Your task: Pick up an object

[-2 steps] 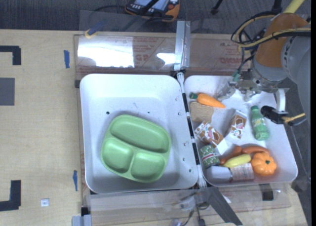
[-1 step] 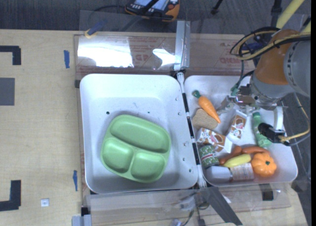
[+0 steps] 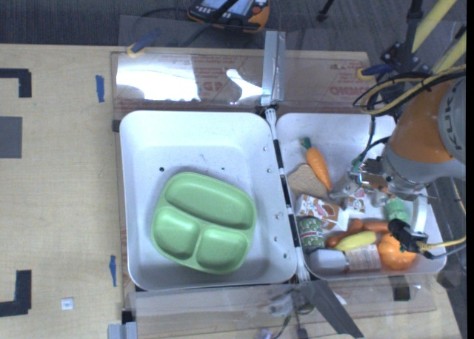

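The right bin (image 3: 337,129) holds a heap of toy food. An orange carrot (image 3: 318,166) lies near the bin's left wall, with a brown bread slice (image 3: 303,180) just below it. Further forward are a patterned carton (image 3: 319,212), a yellow banana (image 3: 355,240), an orange fruit (image 3: 395,254) and a white labelled bottle (image 3: 349,260). My gripper (image 3: 370,186) reaches down into the middle of this bin from the right, just right of the carrot and over the heap. I see nothing that is clearly held.
The left bin (image 3: 148,145) holds a green divided plate (image 3: 204,220) in its front half. A metal divider post (image 3: 272,71) stands behind the seam between the bins. A small green can (image 3: 311,240) sits by the right bin's left wall.
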Motion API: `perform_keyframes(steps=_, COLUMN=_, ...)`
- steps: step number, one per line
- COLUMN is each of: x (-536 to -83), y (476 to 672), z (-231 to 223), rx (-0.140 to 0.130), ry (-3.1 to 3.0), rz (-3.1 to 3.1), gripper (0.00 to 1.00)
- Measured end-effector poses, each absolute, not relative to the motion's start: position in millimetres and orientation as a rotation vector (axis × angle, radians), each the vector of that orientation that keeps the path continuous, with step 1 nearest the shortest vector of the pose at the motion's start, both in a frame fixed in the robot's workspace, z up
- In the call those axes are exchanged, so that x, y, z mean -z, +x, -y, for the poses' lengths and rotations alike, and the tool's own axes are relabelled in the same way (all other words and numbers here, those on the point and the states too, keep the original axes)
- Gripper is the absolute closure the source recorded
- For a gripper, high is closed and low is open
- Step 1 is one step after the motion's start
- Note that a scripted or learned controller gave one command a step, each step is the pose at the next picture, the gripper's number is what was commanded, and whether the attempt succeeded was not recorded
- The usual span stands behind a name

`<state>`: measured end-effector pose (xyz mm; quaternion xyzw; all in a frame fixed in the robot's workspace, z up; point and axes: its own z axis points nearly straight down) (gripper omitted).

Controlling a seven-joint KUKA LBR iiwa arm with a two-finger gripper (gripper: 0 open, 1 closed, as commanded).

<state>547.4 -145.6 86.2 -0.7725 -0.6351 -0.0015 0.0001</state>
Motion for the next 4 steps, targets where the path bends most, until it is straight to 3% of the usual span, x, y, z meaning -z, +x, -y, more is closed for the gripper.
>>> perform_keyframes(steps=1, x=-96, y=549.2, z=147, rx=0.008, ry=-2.434, rz=1.994, gripper=1.0)
perform_keyframes(steps=2, x=-88, y=533.6, z=128, rx=0.007, ry=-2.247, rz=2.21, gripper=1.0)
perform_keyframes(steps=3, x=-149, y=548.9, z=102, rx=0.0, ry=-2.184, rz=2.259, gripper=1.0)
perform_keyframes(steps=4, x=-208, y=530.8, z=60, rx=0.0, ry=-2.098, rz=2.34, gripper=1.0)
